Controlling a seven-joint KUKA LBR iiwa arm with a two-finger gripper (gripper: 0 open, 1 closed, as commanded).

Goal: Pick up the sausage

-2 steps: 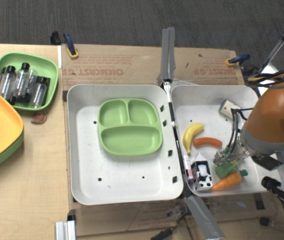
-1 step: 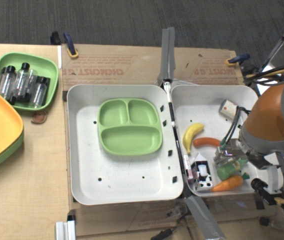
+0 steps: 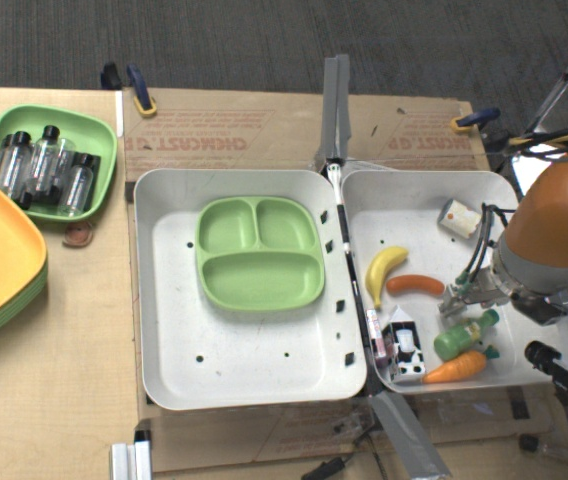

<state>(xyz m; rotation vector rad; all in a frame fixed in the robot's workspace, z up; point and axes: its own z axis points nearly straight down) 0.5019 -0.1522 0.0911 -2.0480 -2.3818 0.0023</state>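
Camera view is being taken from above, and the sausage is being shown lying in the right bin, just right of the banana and apart from it by a small gap. The gripper is being held low at the sausage's right end, under the grey arm; whether it is parted or closed cannot be told, since it is being masked by the wrist and by cables. Nothing is being seen clamped in it, so the sausage is being judged as not yet grasped.

Several risks are being posed by the crowding. A green bottle is being seen just below the gripper, with a carrot beneath that; if the descent is being made slightly too far toward the camera, the bottle is likely to be nudged or pinched instead. Because the gripper is being positioned at the sausage's tip and not over its middle, the rounded end is likely to be squeezed out sideways, and the sausage could be pushed against the banana. A small white block is lying well behind and is not being threatened. The green divided plate in the left bin is being left uninvolved.
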